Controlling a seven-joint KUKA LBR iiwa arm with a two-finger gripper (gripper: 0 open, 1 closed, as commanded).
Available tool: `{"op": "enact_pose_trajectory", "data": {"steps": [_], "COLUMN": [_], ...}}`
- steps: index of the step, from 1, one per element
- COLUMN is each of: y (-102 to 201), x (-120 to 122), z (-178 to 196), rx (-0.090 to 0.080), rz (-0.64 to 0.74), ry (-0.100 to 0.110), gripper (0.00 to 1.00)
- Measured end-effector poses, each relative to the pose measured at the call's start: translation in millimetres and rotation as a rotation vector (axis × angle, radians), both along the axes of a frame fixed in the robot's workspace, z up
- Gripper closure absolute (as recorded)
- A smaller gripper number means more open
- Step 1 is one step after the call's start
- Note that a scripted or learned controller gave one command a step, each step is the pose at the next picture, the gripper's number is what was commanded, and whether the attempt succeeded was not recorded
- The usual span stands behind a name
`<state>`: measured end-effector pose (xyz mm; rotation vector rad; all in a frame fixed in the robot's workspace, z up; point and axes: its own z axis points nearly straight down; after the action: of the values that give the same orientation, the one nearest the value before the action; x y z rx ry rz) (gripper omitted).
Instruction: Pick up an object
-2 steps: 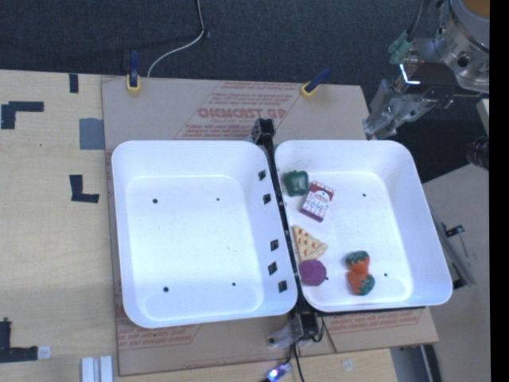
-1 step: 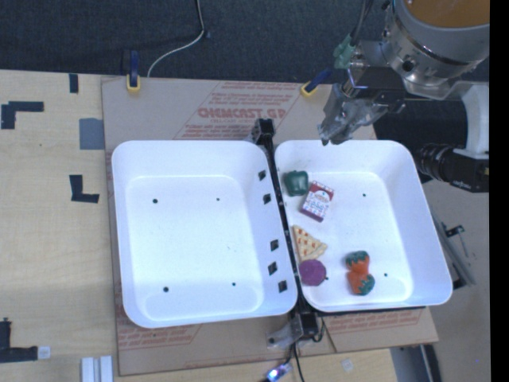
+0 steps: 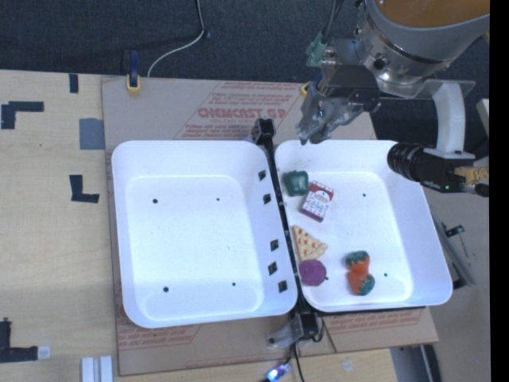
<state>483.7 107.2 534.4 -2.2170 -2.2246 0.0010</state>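
- Green toy (image 3: 296, 182) is judged nearest to gripper (image 3: 312, 134), which hangs above right bin's (image 3: 413, 237) far rim.
- Claw state cannot be told.
- Straight descent, clear of box (image 3: 316, 202), is advised.

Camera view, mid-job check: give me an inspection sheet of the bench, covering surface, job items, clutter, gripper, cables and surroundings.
Surface: two white bins side by side on a cardboard sheet; left bin; right bin.
Job's things: all in the right bin, along its left side: green object, red-and-white carton, pizza-slice toy, purple round piece, orange-and-green toy.
Clutter: black tape marks on the bench left of the bins.
Gripper: gripper hangs above the right bin's back-left corner, apart from every object; finger state unclear.
Cables: white cable runs behind the bench; thin wires at the wrist.
Surroundings: dark carpet behind; yellow clamp on the cardboard's back edge.
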Motion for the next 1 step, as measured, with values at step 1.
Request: {"op": "enact_pose_trajectory", "data": {"steps": [1], "y": [-114.2], "x": [0.0], "z": [0.6], "rx": [-0.003], "rz": [-0.013], "ry": [-0.001], "gripper": [1.00]}}
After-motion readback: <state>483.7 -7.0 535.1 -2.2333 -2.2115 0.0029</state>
